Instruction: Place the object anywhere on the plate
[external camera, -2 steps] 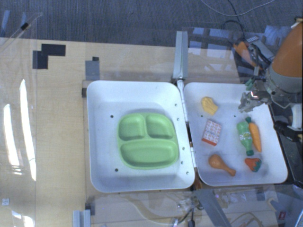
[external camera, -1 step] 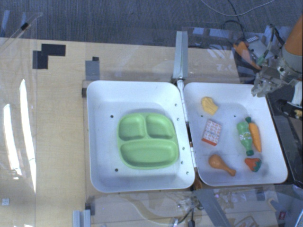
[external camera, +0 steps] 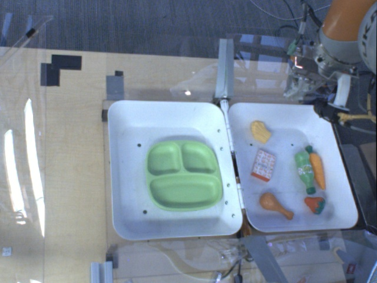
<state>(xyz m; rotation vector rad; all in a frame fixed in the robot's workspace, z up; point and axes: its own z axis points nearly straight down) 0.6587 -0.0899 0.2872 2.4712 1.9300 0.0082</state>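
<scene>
Pale wood made the bench [external camera: 53, 158] under the two white bins, and grey carpet [external camera: 147, 10] ran along the far side at 12 o'clock. You saw the arm [external camera: 347, 10] cut off at the 1 o'clock corner, so just its orange band and a bit of grey showed. The claw [external camera: 303, 75] hung below it, over the bench just past the far rim of the right bin [external camera: 347, 217]. It was a jumble of small pale parts, and you could not tell if it was wide or narrow. You could not tell if it held any toy.

Six toys lay in the right bin, and you could not tell which one was the one to move. A yellow toy [external camera: 260, 131] sat at 11 o'clock in that bin. A small pink and white box [external camera: 263, 164] lay at 9 o'clock. A brown drumstick [external camera: 275, 205] lay at 7 o'clock. A green bottle [external camera: 304, 170] and an orange carrot [external camera: 318, 170] lay side by side at 3 o'clock, touching. A little red and green toy [external camera: 315, 204] sat at 5 o'clock, too small to name.

The green plate [external camera: 184, 175] lay flat in the middle of the left bin [external camera: 123, 217]. It had two small parts on its far side and one long part on its near side.

Black tape marks [external camera: 59, 68] sat on the bench at 10 o'clock, and bright glare streaks [external camera: 29, 122] showed at 9 o'clock.
</scene>
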